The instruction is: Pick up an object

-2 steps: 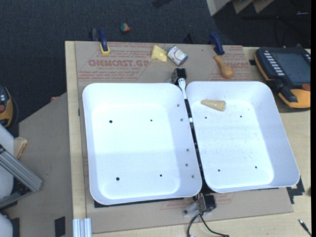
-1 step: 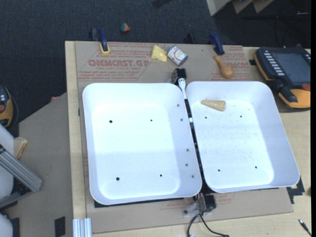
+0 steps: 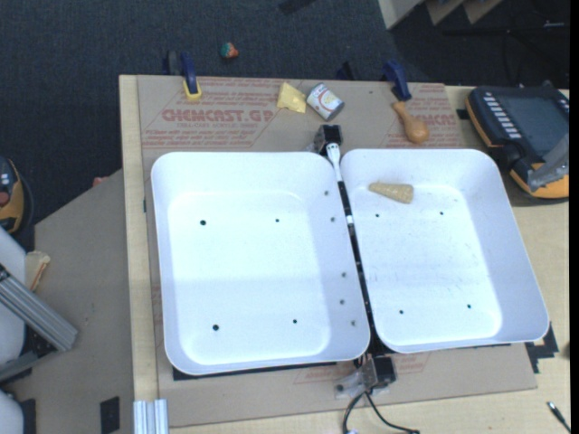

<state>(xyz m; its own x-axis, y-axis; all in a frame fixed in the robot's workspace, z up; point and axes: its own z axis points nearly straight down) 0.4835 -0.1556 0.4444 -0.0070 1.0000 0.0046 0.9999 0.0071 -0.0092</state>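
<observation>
- I'm looking down at two bins; the right bin (image 3: 507,269) is carrying one tan cone (image 3: 391,192) near its far wall, close to the divider.
- It's lying on its side, well apart from the near wall, so I'm judging a straight-down reach workable.
- The left bin (image 3: 172,242) is offering nothing to pick.
- A yellow wedge (image 3: 291,99), a small can (image 3: 325,101) and a wooden piece (image 3: 412,125) are sitting on the board beyond the bins.
- Whether the tool is spread or pressed together, I cannot tell.
</observation>
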